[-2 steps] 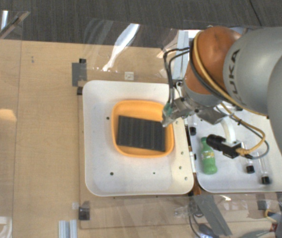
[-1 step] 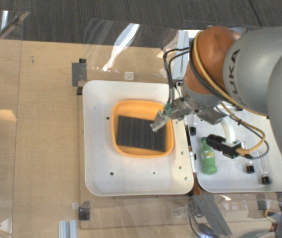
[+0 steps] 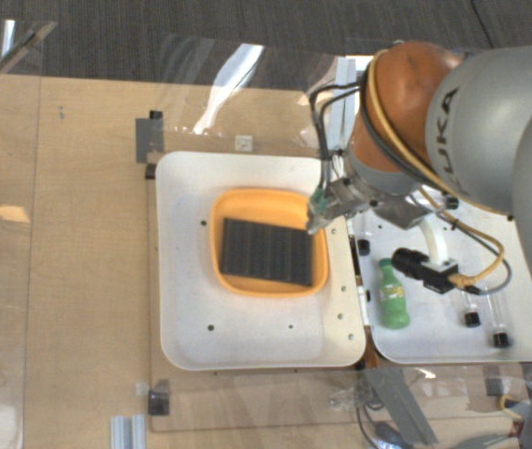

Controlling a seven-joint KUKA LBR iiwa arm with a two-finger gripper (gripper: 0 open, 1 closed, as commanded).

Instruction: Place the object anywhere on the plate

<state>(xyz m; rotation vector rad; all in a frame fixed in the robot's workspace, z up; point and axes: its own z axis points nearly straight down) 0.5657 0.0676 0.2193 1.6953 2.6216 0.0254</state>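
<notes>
Jaws [image 3: 319, 215] sit at the right edge of the orange plate [image 3: 267, 251] (can't tell if they're open); green bottle [image 3: 393, 295] lies in the right bin [image 3: 452, 344].

orange plate [image 3: 267, 206] w/ dark ribbed, maybe grey-black, inset; green bottle [image 3: 393, 297]; white bins [image 3: 186, 251]; grey arm [image 3: 499, 120], orange band.

Green bottle [image 3: 394, 296] lies in right bin; orange plate [image 3: 267, 241] in left.

Two bins [image 3: 181, 335], one plate [image 3: 223, 204], one bottle [image 3: 393, 297].
</notes>
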